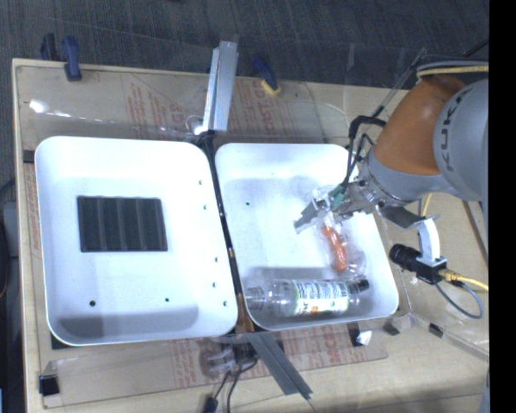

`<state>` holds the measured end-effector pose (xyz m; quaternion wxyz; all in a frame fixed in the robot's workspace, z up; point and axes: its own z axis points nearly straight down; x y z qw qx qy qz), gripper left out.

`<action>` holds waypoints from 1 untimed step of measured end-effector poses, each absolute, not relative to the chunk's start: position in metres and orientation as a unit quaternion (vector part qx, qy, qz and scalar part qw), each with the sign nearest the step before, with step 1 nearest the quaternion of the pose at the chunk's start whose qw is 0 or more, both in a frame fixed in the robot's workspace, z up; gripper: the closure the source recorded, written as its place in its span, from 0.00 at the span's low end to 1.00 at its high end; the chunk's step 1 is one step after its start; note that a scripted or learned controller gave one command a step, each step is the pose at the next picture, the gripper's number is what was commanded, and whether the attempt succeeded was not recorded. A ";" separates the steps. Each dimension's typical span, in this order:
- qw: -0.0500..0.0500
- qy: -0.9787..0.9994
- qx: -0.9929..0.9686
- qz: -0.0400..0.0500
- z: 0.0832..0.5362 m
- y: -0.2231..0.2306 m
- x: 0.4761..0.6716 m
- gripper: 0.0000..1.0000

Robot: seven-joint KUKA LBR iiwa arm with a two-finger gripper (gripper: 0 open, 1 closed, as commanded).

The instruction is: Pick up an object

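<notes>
My gripper [316, 211] hangs low over the middle of the right bin [267, 166], reaching in from the right. Just below and to the right of it lies a small orange object [337, 246] in clear wrapping on the bin floor. A clear plastic bottle [305, 296] with a dark cap lies on its side along the bin's near wall. A dark ribbed rectangular block [122, 224] rests flat in the left bin [60, 299]. Nothing is seen held in the gripper.
A metal bar [219, 89] stands at the back where the two bins meet. Blue clamps [70, 57] grip the bench's far edge. The grey arm with its orange band [421, 132] overhangs the right bin's right wall.
</notes>
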<state>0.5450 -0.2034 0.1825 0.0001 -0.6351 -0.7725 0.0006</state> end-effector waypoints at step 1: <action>0.002 -0.785 -0.619 0.001 0.161 -0.169 0.565 0.00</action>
